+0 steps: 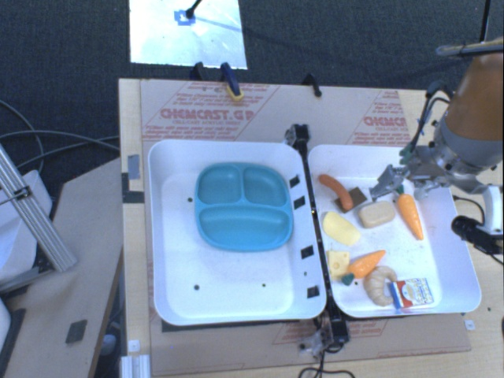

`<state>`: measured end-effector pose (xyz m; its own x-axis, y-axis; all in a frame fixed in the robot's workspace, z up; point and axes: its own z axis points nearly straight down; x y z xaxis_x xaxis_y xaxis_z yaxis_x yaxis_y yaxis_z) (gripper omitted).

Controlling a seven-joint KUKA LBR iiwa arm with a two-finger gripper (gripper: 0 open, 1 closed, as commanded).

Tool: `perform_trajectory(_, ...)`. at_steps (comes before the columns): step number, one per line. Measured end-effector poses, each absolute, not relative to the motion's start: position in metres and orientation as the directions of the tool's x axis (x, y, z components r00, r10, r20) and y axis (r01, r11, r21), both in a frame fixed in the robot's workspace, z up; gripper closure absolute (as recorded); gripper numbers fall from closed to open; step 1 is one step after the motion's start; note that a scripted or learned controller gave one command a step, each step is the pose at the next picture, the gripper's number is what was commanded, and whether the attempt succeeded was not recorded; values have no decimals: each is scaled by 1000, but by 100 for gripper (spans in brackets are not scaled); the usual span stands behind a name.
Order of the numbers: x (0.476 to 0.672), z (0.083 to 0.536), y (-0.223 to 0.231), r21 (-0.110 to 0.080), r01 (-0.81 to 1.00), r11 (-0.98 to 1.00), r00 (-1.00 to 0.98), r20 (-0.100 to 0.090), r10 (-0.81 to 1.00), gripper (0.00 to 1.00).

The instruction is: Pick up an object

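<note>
White plastic forms both bins. The left bin (169,290) sits in the middle of the frame and carries a blue divided plate (242,207) in its upper half; the lower half of this bin offers wide free floor up to the rim. The right bin (465,278) is more crowded. In its upper left part a small sausage (334,190) lies at a slant, and next to its lower end there is a dark brown block (356,196). A beige bread piece (377,213) lies just right of the block, and an orange carrot (409,215) lies just right of the bread, pointing to the lower right. Below these are a pale yellow piece (340,228), a cheese wedge (339,263) close to the dividing wall, a second carrot (366,263), a beige roll (380,283) and a small red and white carton (413,293) near the bottom rim. The right strip of this bin's floor is bare.

The gripper (391,181) is in the upper part of the right bin, above the bread and the first carrot. I cannot tell how wide it stands, and nothing is seen held in it.
</note>
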<state>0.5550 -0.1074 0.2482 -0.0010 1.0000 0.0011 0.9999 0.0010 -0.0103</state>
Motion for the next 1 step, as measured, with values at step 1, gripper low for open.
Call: perform_trajectory(1,557,254,-107,2,1000,3,-3,0,1000,0)
